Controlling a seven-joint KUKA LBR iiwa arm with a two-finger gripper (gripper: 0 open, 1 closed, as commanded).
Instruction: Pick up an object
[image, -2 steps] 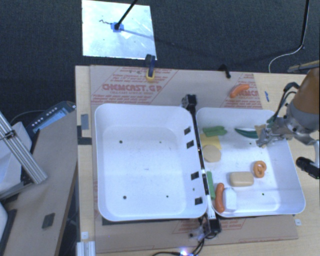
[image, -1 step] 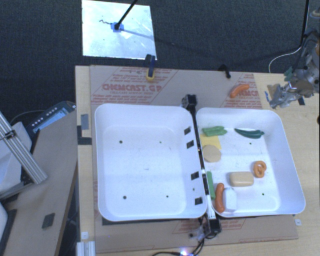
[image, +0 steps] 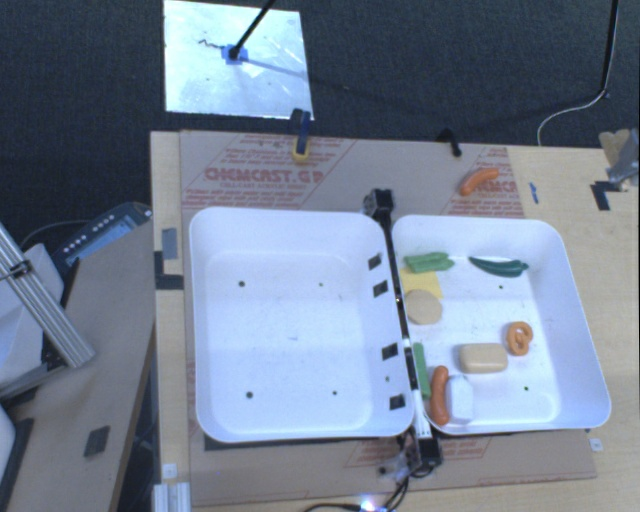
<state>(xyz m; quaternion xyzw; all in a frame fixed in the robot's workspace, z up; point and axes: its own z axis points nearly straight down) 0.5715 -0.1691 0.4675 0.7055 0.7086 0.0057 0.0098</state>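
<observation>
Camera view: orange sausage (image: 479, 181) outside right bin (image: 575, 300).

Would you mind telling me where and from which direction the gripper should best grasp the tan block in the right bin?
Grip the tan block across its short sides, coming straight down from above. It lies flat with its long axis left-right; the orange ring sits close at its right end, while front and back look free.

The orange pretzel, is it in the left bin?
No, the orange pretzel lies in the right bin, beside the tan block.
</observation>
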